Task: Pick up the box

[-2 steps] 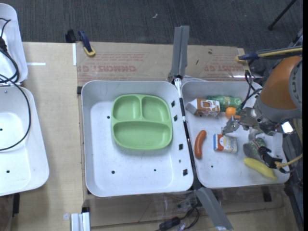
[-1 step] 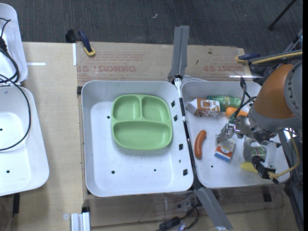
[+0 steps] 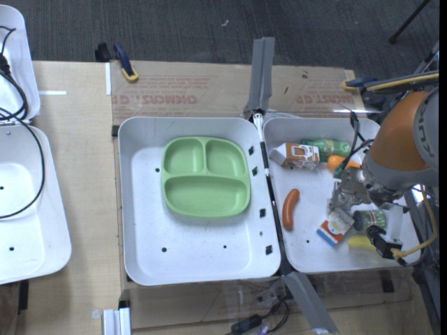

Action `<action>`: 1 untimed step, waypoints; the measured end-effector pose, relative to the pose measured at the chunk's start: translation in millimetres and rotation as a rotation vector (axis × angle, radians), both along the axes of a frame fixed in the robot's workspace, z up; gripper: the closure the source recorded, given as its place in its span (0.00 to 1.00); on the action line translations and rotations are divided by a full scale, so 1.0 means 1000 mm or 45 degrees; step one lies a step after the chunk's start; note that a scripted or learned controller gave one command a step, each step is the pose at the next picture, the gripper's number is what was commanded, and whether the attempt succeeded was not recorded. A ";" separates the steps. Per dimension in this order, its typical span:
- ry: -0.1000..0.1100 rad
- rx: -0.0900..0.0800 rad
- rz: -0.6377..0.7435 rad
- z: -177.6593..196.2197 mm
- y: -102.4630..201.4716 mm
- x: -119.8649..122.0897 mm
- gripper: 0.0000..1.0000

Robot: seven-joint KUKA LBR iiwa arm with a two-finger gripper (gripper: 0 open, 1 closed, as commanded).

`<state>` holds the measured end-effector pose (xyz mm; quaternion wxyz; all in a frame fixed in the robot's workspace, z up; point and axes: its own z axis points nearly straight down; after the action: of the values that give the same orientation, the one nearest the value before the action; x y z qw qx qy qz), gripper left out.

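you have two white bins side by side on the worktop (image 3: 84,89). the left bin (image 3: 140,257) carries a green divided plate (image 3: 206,176), lying flat toward its upper middle. the right bin (image 3: 300,257) holds the clutter: a brown and white carton (image 3: 297,155) lies on its side near the top left corner, with a green bottle (image 3: 327,146) just beside it and an orange ball (image 3: 336,162) below that bottle. a red sausage (image 3: 290,208) lies apart from them near the bin's left wall. the box (image 3: 334,227), small, white with a blue edge, sits tilted in the lower right part of this bin, with a yellow item (image 3: 360,241) just to its right. your arm comes in from the right and the claw (image 3: 345,202) is down directly above the box, at or very near its top edge; you cannot tell from this view whether it is clenched or released, or whether it touches the box
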<state>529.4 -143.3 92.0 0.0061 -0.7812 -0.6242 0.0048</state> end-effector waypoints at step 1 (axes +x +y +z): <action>0.000 -0.001 0.001 0.000 0.000 0.000 0.00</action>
<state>529.5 -143.3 92.0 0.0059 -0.7811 -0.6243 0.0048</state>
